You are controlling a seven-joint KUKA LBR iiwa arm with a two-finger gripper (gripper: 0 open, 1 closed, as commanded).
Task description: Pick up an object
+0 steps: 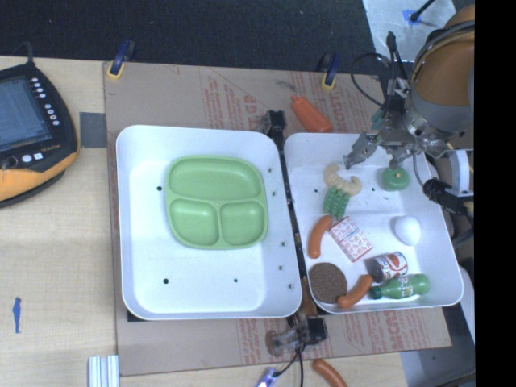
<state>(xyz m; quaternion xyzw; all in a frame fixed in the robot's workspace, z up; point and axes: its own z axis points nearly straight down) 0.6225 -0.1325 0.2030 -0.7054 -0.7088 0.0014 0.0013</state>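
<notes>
My gripper (374, 163) hangs over the back of the right bin (451, 248), open, with nothing between its fingers. One finger (355, 156) points down-left toward a cream toy (339, 176); the other ends just above a green round piece (395, 178). Lower in the bin lie a green leafy toy (335, 203), an orange sausage (320, 236), a red-and-white packet (351, 239), a white egg (407, 230), a brown cookie (327, 280), a second sausage (355, 292), a small can (391, 264) and a green bottle (401, 287).
The left bin (145, 289) holds a green divided plate (218, 201). An orange carrot (310, 114) lies behind the bins and another sausage (330, 372) in front. A teach pendant (32, 127) sits at far left. Cables trail by the arm.
</notes>
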